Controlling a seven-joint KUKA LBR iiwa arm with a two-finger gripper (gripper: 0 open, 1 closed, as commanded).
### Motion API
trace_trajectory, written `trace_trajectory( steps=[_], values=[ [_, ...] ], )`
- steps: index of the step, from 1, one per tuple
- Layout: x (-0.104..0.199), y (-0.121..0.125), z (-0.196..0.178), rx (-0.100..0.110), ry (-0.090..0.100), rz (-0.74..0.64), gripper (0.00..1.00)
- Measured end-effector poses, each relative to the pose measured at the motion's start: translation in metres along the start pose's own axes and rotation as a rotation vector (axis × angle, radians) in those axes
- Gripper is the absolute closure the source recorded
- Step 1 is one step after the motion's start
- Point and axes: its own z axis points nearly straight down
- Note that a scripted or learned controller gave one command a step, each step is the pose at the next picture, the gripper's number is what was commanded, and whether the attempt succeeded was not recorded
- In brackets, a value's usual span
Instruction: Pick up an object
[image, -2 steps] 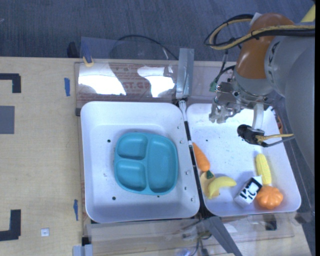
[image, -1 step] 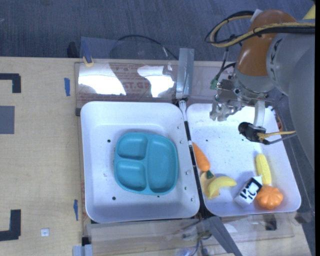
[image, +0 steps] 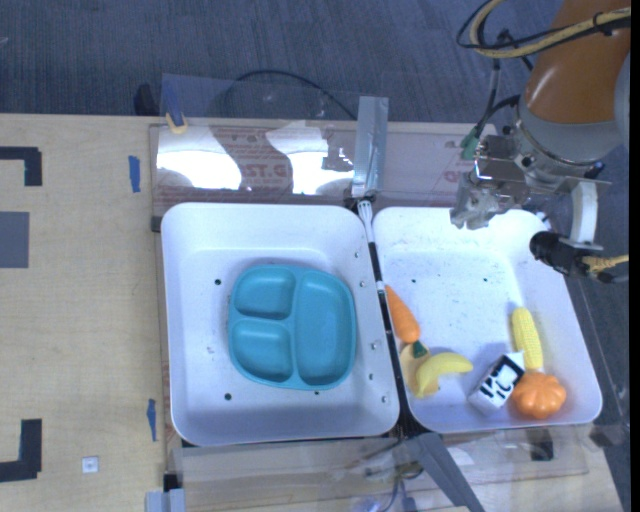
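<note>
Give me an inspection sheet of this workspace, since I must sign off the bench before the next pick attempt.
Surface: two white bins side by side, left bin and right bin, on a light wooden bench.
Job's things: in the right bin, a carrot, banana, corn cob, small orange pumpkin and a black-and-white block.
Clutter: blue divided plate in the left bin.
Grippers: the hand is above the right bin's far edge, holding nothing visible.
Cables: yellow and black cables loop by the arm.
Surroundings: blue tape marks on the bench; dark floor beyond.
</note>
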Motion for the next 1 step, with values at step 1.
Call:
trace_trajectory(
  steps=[1],
  values=[
    [-0.0263,0.0450,-0.0596,0.005,-0.002,-0.002,1.00]
  ],
)
